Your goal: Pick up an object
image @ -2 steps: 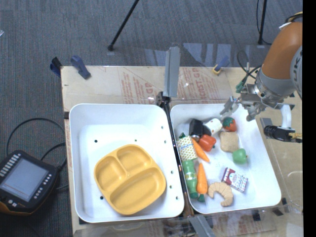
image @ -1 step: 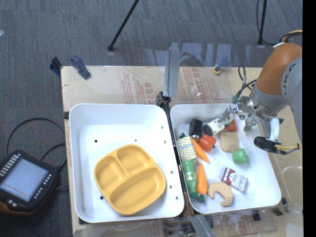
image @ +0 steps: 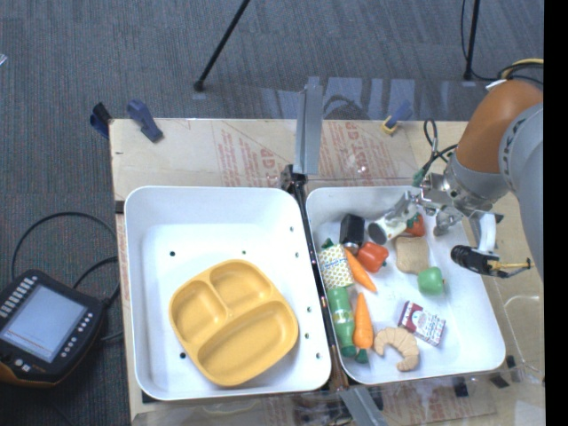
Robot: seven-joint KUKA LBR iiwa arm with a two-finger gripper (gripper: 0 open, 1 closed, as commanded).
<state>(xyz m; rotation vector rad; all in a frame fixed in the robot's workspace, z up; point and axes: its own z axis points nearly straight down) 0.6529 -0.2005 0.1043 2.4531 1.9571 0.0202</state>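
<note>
Jaws [image: 410, 209] sit low over the top of the right white bin [image: 491, 331]; can't tell whether they're open or gripping. Touching them at the tip: a small white cylinder with a dark end [image: 382, 230] and an orange-red piece [image: 414, 227]. Black cylinder [image: 352, 232] just left of the jaws, red toy pepper [image: 373, 256] and tan flat slice [image: 412, 255] just below, green round toy [image: 431, 280] lower right. Farther down: orange toy carrot [image: 363, 321], tan croissant [image: 398, 345], small red box [image: 421, 323]. Yellow divided plastic plate [image: 233, 321] lies in the left white bin [image: 151, 238], well apart.
</note>
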